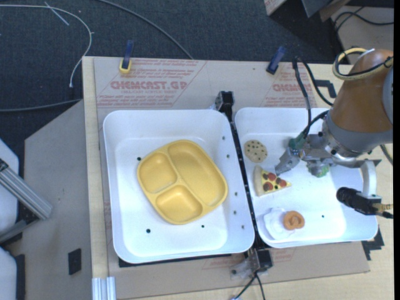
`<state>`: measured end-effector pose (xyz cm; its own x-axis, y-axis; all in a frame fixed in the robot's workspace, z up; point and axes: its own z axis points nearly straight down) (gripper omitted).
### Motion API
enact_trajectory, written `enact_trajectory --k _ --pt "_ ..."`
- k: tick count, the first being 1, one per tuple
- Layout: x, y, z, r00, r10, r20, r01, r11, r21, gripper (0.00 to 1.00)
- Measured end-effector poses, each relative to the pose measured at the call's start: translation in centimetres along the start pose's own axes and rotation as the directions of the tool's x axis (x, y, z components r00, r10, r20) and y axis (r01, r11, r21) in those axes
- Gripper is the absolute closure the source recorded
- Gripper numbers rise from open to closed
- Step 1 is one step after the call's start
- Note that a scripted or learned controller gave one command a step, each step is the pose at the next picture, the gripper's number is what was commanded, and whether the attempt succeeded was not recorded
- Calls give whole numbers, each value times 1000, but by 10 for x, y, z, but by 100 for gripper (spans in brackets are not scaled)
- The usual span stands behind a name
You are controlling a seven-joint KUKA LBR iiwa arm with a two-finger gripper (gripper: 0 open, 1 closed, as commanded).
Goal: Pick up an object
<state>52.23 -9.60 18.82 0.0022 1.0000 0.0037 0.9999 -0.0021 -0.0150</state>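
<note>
beside gripper (286,163): pizza slice (270,182) | cookie (255,149) near | doughnut (293,220) (on white lid) | grip state: cannot tell

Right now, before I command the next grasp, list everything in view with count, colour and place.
Bins: two, white, side by side on the bench.
Divided plate: one, yellow, three compartments, in the left bin.
Cookie: one, tan with dark chips, right bin, far left corner.
Pizza slice: one, yellow with red toppings, right bin, below the cookie.
Doughnut: one, orange-brown, on a white piece near the right bin's near edge.
Clamps: two, blue, bench's far edge.
Gripper: one, grey, just above the pizza slice.
</note>
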Motion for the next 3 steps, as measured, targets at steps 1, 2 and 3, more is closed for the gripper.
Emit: enact_trajectory --k 1,2,3 --pt "0 3 -6 1000 -3 2 3 1000 -13 0" --pt "4 -7 45 1000 -2 1 2 1000 -9 0" --pt "4 -5 95 1000 -1 0 1 1000 -12 0"
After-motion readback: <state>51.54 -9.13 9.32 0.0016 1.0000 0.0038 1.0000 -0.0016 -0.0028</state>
